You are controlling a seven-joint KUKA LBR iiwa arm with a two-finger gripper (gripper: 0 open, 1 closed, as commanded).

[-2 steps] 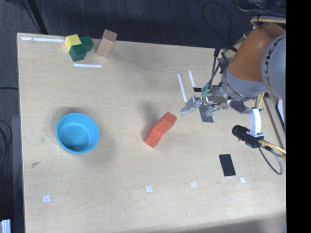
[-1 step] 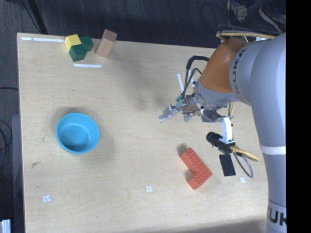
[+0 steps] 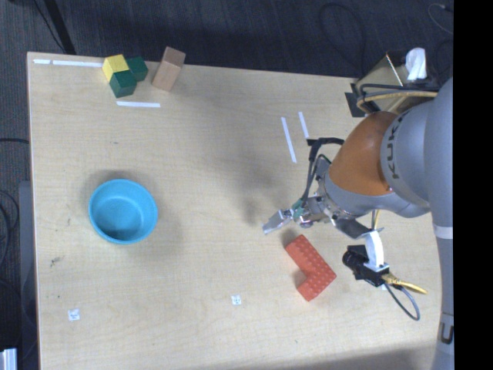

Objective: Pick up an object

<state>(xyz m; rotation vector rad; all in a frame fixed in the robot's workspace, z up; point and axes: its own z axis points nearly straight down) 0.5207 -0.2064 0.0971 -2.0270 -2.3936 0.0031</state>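
Closest to the lens is the big grey arm [image 3: 420, 160] with its orange band [image 3: 366, 160], coming in from the 3 o'clock side and bent down over the bench [image 3: 192, 284]. Honestly it looks like plain light wood here, with no obvious bin walls that I can make out from this angle.

Its gripper [image 3: 289, 217] sits just past the wrist, pointing off toward 9 o'clock. One silvery finger [image 3: 273, 223] sticks out to the side, but the other is lost in the clutter of the wrist, so I can't tell whether they're spread or closed. Nothing is visibly sitting between them.

Red L-shaped brick [image 3: 310, 268] is lying flat on the wood right at the gripper's 5 o'clock, very near the fingers but apart from them as far as I can see. A black and white fitting with a yellow-tipped cable [image 3: 375, 267] hangs off the wrist just at the brick's 3 o'clock.

Rest of the bench: a blue bowl [image 3: 123, 210] way over at 9 o'clock, upright. Up at 11 o'clock there's a little cluster, a yellow block [image 3: 115, 65] touching a green block [image 3: 128, 78], and a tan wooden block [image 3: 169, 68] just beside them. Two thin white strips [image 3: 293, 136] lie near the arm's 12 o'clock, and one more [image 3: 138, 104] lies under the green block.
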